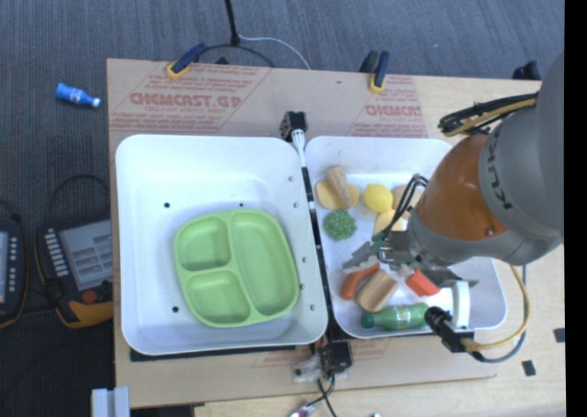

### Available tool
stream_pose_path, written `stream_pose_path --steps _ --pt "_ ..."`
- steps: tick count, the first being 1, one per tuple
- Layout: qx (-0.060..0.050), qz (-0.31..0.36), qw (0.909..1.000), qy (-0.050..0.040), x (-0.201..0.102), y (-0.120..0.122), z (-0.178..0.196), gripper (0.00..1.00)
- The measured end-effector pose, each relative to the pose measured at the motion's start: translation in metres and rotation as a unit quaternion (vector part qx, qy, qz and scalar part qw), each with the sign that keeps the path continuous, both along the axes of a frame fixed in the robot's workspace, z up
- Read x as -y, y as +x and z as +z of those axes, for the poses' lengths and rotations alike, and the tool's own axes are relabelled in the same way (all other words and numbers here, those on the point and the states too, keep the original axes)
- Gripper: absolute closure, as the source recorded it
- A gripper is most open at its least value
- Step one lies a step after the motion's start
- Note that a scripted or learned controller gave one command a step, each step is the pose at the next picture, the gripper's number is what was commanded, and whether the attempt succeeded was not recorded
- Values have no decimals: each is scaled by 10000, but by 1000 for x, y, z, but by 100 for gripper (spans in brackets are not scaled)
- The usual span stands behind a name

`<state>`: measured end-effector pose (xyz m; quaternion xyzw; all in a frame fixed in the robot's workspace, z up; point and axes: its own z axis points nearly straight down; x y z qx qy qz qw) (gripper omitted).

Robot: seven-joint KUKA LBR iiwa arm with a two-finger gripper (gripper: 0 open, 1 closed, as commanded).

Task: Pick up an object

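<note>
Inspector: Report what you have on screen.

Operator: I see the arm reaching in over the right bin. The gripper sits low above a tight cluster of toy food. I cannot tell how its fingers stand; the wrist hides most of them, and nothing visibly sits between them.

Inspector: What lies beneath it?

Operator: A tan roll just under and in front of the gripper, touching a carrot on its left. A green bottle lies along the near wall. A green ball, a bread piece and a lemon sit farther back. Something orange-red shows beside the roll, partly hidden by the arm.

Inspector: And the left bin?

Operator: The left bin holds a green tray, well apart from the gripper.

Inspector: Risks from here?

Operator: My judgement: crowding is the main one. With roll and carrot touching, a finger may land on top of one item instead of beside it, and push rather than grip. A close could catch two pieces and drop both on the lift. The roll looks rounded, so it may squirt out sideways. The bottle near the wall leaves little room for a finger there.
</note>
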<state>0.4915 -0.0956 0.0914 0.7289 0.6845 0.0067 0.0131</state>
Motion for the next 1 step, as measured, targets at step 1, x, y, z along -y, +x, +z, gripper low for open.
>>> stream_pose_path --steps 1 --pt "-23 261 9997 2 1 -1 0 0"
